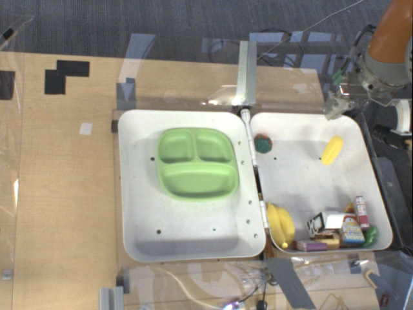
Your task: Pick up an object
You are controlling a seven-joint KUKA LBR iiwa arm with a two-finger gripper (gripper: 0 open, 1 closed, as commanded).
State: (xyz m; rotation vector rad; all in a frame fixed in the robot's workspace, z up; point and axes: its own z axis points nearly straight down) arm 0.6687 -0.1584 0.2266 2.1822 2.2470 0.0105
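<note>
Up at the upper right of the frame, the hand (337,103) sits just outside the far corner of the right bin (303,173), under the arm's orange band (395,28); it is too small and blurred to tell whether it is apart or together, and nothing can be seen held in it. It looks parked clear of the bins, probably so the camera sees the contents unobstructed before a reach.

Going from the near edge of the frame upward: the lower end of the right bin holds a crowd of candidate things pressed against its near wall, likely because they slid or were dropped there. A yellow banana (281,223) lies at the bin's lower left corner, touching the divider side. Beside it sits a cluster of small packages (339,228), tightly packed and overlapping, which I judge would be awkward to grip singly. Further up, a yellow corn-like piece (332,150) lies alone on bare bin floor, tilted; that looks like the easiest pick and the nearest to the hand. A small green ball with a red spot (262,143) rests against the divider.

In the left bin (139,225), a green sectioned plate (197,163) lies flat near the middle, on the same wooden surface (58,173).
</note>
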